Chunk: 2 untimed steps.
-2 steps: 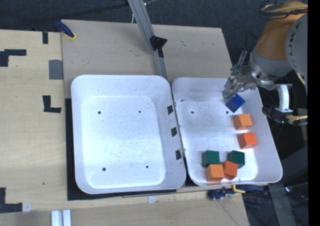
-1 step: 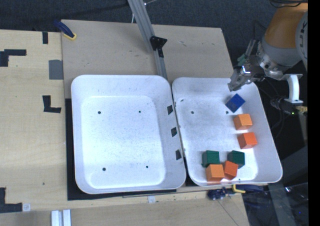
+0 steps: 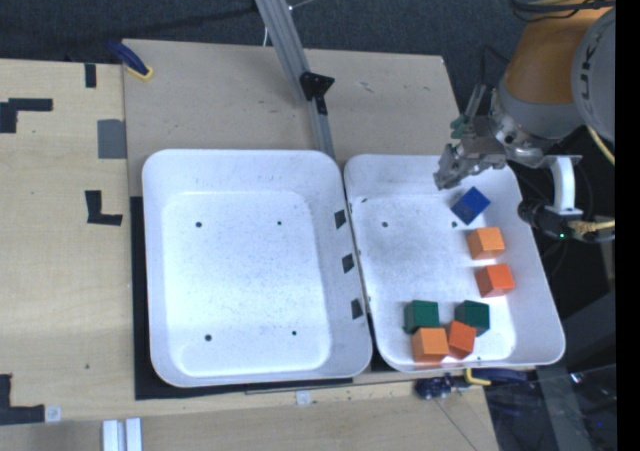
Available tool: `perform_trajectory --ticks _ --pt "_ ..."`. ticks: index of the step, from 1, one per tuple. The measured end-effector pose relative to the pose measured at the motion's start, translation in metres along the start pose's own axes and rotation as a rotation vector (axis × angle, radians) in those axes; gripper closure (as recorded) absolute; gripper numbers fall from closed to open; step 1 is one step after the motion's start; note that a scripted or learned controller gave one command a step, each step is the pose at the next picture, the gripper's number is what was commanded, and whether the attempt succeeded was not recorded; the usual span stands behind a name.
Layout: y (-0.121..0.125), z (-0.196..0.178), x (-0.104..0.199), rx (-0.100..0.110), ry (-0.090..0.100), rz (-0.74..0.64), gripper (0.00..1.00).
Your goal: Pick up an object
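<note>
robot gripper hovering over a bin of coloured blocks

we look down at a slant on a pale wooden bench (image 3: 230, 99) holding two shallow white bins side by side. the left bin (image 3: 160, 239), in the middle of the frame, has a speckled white floor. the right bin (image 3: 395, 259), right of centre, holds seven small blocks.

the grey arm with its orange band (image 3: 550, 49) comes in from the upper right of the frame. its gripper (image 3: 452, 171) sits over the upper edge of the right bin, pointing down and to the left. we cannot tell whether it is spread or closed, and we see no block in it.

just below and to the right of the gripper lies a blue block (image 3: 469, 205), close to the gripper tip; we cannot tell whether they touch. below it, along the right side of the bin, an orange block (image 3: 485, 243) sits above a darker orange block (image 3: 494, 280). in the lower part of the bin, four blocks cluster together: a green block (image 3: 421, 314) on the left, a second green block (image 3: 472, 315) to its right, and beneath them two orange blocks, one lighter (image 3: 431, 344) and one redder (image 3: 461, 338), side by side.

a slanted metal rail (image 3: 285, 29) runs from the top of the frame down to the gap between the bins. black tape marks (image 3: 100, 207) dot the bench at the far left.
</note>
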<state>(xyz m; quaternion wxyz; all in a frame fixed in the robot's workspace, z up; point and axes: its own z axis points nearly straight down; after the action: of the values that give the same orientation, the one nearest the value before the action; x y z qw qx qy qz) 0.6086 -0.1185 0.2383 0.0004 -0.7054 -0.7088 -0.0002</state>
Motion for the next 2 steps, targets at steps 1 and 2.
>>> perform_trajectory --ticks 1,2 --pt "-0.023 0.004 0.046 0.003 0.001 0.000 1.00" --pt "-0.038 0.011 0.107 0.003 0.001 -0.002 1.00"
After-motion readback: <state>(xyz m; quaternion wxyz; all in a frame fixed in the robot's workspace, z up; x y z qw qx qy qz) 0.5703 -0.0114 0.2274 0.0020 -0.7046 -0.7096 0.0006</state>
